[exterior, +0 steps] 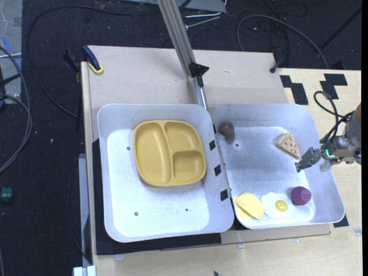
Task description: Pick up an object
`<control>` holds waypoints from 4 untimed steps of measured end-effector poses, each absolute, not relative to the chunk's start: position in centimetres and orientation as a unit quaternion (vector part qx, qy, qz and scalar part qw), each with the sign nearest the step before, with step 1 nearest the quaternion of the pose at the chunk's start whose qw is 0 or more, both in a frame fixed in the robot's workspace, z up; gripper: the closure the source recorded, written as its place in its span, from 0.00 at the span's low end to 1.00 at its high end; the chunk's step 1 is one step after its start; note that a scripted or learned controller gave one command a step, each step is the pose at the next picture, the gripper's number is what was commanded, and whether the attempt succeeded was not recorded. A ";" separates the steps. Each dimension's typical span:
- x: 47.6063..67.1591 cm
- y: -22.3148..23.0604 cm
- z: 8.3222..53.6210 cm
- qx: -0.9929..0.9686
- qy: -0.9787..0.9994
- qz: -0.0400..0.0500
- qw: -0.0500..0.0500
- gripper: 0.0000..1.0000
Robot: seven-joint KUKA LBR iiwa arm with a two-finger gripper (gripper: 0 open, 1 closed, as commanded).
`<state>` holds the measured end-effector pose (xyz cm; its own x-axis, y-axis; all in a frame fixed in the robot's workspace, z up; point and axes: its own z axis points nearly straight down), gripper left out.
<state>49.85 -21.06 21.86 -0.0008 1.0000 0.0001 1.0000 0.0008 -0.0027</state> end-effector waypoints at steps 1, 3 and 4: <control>49.9 -21.1 22.0 -0.707 -0.708 0.000 0.000 0.00; 49.8 -21.7 10.3 -0.707 -0.707 0.001 0.003 0.00; 49.9 -21.7 9.4 -0.707 -0.707 0.000 -0.001 0.00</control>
<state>49.93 -21.73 9.41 0.0007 1.0000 -0.0015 1.0000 -0.0007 0.0020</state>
